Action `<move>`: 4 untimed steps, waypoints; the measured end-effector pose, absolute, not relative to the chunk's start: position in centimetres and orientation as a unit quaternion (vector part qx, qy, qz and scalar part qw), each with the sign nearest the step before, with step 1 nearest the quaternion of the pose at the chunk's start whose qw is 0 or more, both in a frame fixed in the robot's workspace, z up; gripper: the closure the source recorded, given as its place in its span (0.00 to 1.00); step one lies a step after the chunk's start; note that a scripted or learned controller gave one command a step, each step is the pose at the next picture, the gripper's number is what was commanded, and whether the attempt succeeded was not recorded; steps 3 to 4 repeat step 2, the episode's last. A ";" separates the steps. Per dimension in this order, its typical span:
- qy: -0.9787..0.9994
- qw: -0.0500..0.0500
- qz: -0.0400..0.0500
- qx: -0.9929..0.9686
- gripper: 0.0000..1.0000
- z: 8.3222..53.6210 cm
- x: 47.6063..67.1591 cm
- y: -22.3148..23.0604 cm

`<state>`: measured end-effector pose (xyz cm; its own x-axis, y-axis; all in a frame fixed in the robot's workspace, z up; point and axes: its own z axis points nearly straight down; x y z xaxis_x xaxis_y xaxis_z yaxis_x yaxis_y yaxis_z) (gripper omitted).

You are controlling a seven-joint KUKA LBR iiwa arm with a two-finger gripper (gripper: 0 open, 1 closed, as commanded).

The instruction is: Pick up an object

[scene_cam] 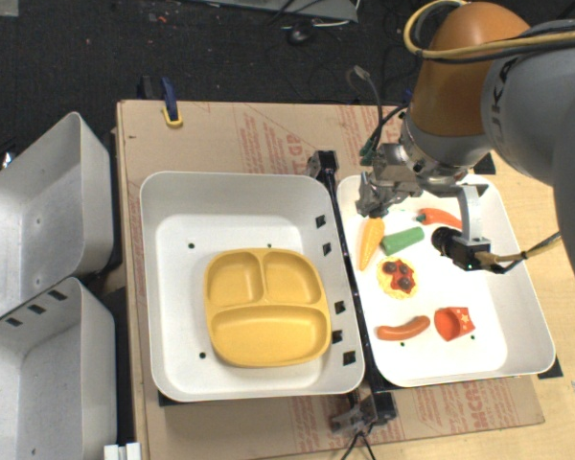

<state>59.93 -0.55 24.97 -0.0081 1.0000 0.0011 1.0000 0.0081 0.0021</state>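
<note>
My gripper (377, 202) hangs over the far left part of the right bin (522, 300). It sits just above the thick top end of an orange carrot (369, 244), which lies lengthwise along the bin's left wall. Right of the carrot lies a green block (402, 240). A red chili (442, 218) is further right, beside the wrist. Below these are a small pizza slice (399, 277), a brown sausage (402, 330) and a red fries carton (453, 322). Nothing shows in the gripper's grasp.
The left bin (168, 257) holds a yellow divided plate (266, 307). A black cable piece (460, 252) hangs from the arm over the right bin. The grey arm and orange band (460, 56) cover the bin's far right corner.
</note>
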 end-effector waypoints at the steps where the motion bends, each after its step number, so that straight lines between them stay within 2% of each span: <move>1: 0.710 -0.001 0.000 0.704 1.00 24.7 59.5 4.8; 2: 0.710 0.000 0.000 0.705 1.00 22.9 61.1 9.4; 4: 0.710 0.000 0.000 0.705 1.00 22.9 61.1 9.4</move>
